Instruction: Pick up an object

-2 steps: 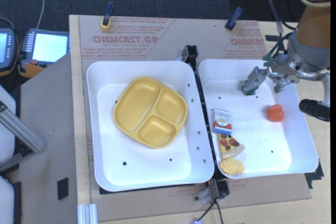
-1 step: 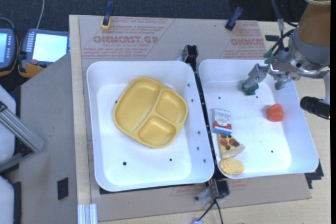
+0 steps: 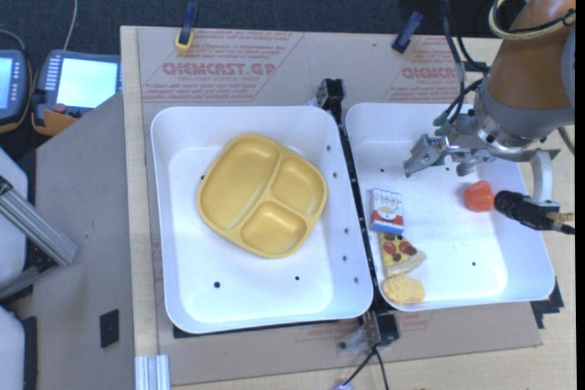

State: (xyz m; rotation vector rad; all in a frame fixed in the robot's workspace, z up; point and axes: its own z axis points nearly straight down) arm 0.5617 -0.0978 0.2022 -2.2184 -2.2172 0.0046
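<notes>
Lay at the right bin's (image 3: 512, 288) 7 o'clock corner: yellow toy cookie (image 3: 403, 290), toy pizza slice (image 3: 400, 256) just above, small carton (image 3: 387, 210) beyond. Sat in the left bin (image 3: 183, 288): yellow divided plate (image 3: 263, 195). Rested at 3 o'clock: orange toy (image 3: 478, 196). Hovered at 12 o'clock, fingers (image 3: 422, 157) spread apart, gripping nothing: gripper (image 3: 445, 157).
</notes>
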